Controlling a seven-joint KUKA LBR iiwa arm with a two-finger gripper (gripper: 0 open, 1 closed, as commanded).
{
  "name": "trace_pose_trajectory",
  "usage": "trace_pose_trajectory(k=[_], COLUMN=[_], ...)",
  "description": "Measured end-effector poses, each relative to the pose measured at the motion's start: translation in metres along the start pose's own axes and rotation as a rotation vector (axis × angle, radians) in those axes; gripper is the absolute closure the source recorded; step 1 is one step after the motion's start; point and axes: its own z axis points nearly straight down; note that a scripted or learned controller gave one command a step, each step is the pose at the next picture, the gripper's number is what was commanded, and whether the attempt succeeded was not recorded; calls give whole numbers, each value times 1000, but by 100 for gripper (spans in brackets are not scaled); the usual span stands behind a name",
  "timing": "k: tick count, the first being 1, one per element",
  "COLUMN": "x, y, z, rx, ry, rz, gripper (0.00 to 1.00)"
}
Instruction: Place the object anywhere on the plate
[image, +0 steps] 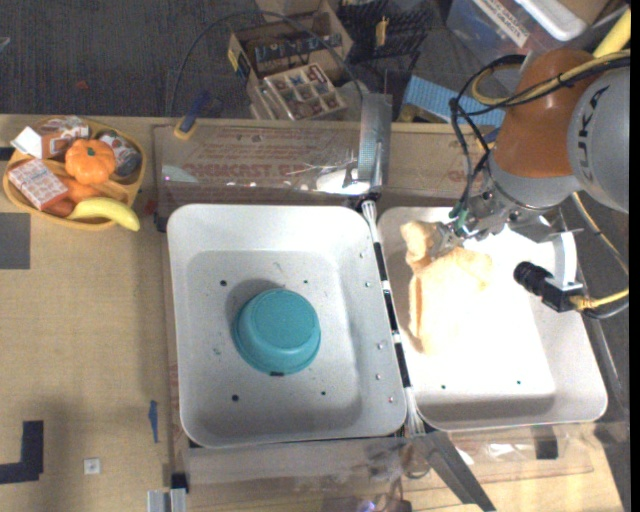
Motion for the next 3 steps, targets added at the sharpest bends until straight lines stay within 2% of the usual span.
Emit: trace_pose_trajectory(k=[1,3], x=[-3,103], y=[-1,-24], z=[-40,-41], rx=[-3,0], ry=[-3,0], rz=[4,-792], gripper=[100,100])
